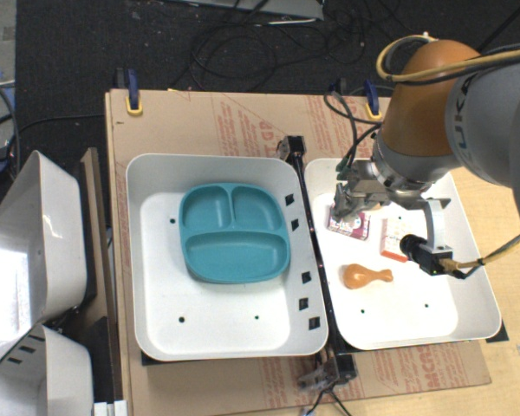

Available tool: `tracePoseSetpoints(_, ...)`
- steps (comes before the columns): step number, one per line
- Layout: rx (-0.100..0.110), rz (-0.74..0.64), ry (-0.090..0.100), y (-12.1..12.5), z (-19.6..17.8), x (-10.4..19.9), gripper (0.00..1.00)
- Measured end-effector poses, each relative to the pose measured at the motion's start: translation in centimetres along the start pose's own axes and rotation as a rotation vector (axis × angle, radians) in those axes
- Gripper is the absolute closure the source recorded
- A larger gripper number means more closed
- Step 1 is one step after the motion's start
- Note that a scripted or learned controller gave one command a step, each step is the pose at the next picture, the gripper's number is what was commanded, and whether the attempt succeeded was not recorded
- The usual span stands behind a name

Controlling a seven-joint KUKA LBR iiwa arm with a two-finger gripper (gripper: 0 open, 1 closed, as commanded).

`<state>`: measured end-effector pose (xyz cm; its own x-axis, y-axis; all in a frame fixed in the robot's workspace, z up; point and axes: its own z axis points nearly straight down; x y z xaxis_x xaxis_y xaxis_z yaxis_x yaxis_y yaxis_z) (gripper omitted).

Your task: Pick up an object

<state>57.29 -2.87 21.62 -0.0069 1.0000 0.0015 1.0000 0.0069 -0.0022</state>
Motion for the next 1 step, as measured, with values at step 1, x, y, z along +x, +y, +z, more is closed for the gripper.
tracePoseSetpoints(1, 0.001, 0.000, 0.000, -1.71, 0.54, 4.90, 1.00)
